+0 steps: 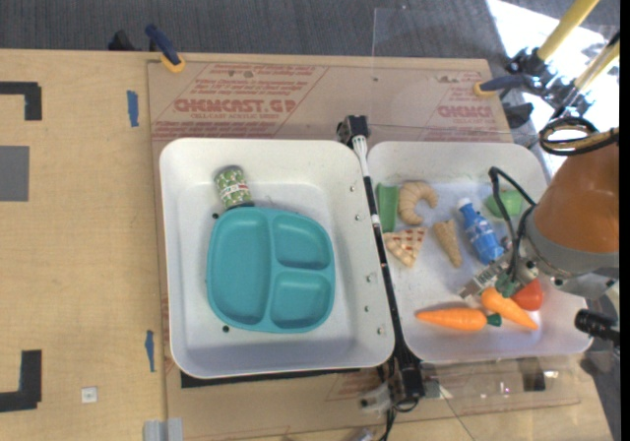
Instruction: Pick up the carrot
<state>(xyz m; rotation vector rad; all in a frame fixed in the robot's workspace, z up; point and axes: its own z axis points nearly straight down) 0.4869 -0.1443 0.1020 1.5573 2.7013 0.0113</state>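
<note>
Carrot (pixel 452 318) toy, smooth orange plastic taper, lies flat near front wall of right bin (pixel 561 336); long axis runs left-right, tip pointing left, green stub right. Second carrot (pixel 508 308) just beside it. Gripper (pixel 504 280) low over that one; grip state can't tell. Teal divided plate (pixel 271 270) in left bin (pixel 182 252).

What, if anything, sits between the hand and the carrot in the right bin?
Nothing visible blocks it. The hand is low in the right bin, right over the cluster where two carrots lie: one carrot stretched out to the left, a second carrot beside a red piece.
</note>
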